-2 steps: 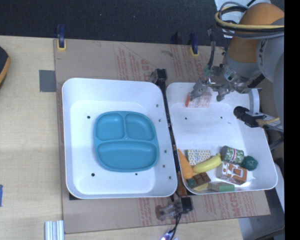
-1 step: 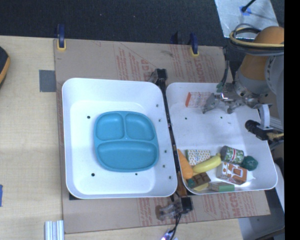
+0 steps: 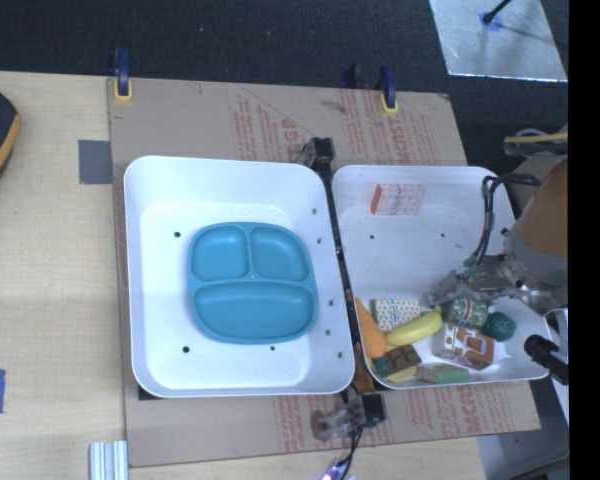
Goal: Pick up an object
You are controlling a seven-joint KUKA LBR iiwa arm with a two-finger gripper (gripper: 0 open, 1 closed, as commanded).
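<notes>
Two bins sit side by side on the bench before me. In the left bin (image 3: 150,268) a divided plate (image 3: 252,281) lies near the middle. In the right bin (image 3: 420,238) a card (image 3: 396,199) lies alone at the far end, and the rest crowds the near end: carrot (image 3: 371,332) leftmost, banana (image 3: 415,327) beside it, box (image 3: 467,346) to the right. My gripper (image 3: 467,290) is just behind that pile.

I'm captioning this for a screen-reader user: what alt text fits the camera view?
A robot gripper reaches from the right into the right white bin, over a pile of small items including a yellow banana and an orange carrot. The left white bin holds a blue divided plate.
</notes>
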